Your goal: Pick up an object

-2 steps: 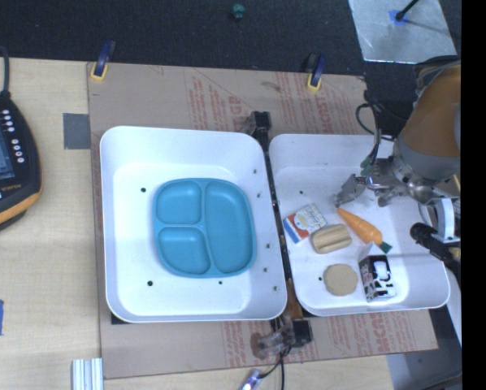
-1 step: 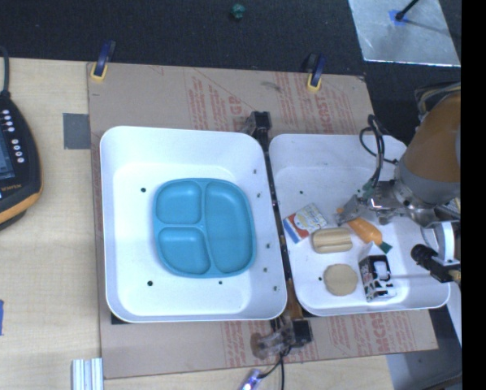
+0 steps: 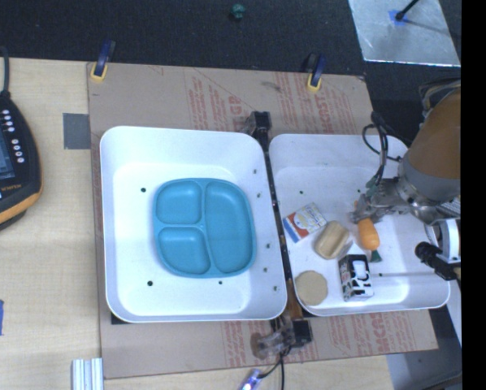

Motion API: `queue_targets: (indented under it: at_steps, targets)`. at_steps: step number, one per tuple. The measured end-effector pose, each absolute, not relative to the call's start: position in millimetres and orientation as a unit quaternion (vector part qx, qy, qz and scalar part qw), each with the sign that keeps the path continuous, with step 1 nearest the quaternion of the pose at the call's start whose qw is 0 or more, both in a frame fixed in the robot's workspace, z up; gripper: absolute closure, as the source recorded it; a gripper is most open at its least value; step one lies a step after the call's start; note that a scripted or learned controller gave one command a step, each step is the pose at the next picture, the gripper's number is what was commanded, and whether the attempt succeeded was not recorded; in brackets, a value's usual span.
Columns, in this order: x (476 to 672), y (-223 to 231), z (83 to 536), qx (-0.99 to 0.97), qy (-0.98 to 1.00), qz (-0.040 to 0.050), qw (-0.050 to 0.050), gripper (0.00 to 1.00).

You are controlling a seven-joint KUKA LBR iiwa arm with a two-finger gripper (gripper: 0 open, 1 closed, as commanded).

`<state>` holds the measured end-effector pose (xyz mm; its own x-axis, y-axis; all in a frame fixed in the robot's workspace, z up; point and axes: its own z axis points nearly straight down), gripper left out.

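Right now the gripper (image 3: 366,211) sits low in the right bin (image 3: 324,149), w/ its tip just above the orange thing (image 3: 368,236). Can't tell how the gripper is set; that part is dark and small, so no guess.

What could go wrong, I think:
- Stuff is packed close. The orange thing is touching or almost touching the tan block (image 3: 331,240). A grab could catch both, or push one away.
- The orange thing looks round and smooth, so it may slip or roll out on the way up.
- The black-and-white thing (image 3: 356,277) lies just below it, and could get bumped too.
- The cable (image 3: 379,145) loops over the bin's back part near the arm (image 3: 434,149). It could snag.
- If the tip comes down a bit off to one side, it will just hit the bin floor and lift nothing.

How the pick things look: orange thing is small, egg-shaped, bright, maybe a toy fruit or veg. Tan block is soft-looking w/ round corners, like bread or a sponge. A flat tan disc (image 3: 312,287) sits near the front-left corner of the right bin. A small card or packet (image 3: 305,221) w/ red, white and blue lies left of the tan block, tilted.

Left bin (image 3: 121,218) holds a blue tray (image 3: 204,227) w/ 3 parts, well apart from all this.
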<state>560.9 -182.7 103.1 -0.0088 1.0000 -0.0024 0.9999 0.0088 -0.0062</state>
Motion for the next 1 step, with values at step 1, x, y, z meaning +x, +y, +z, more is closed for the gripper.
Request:
queue_targets:
  at_steps: [1]
  targets:
    - [645.9,-117.5,96.4,-0.705,-0.710,0.0011,0.001,1.00]
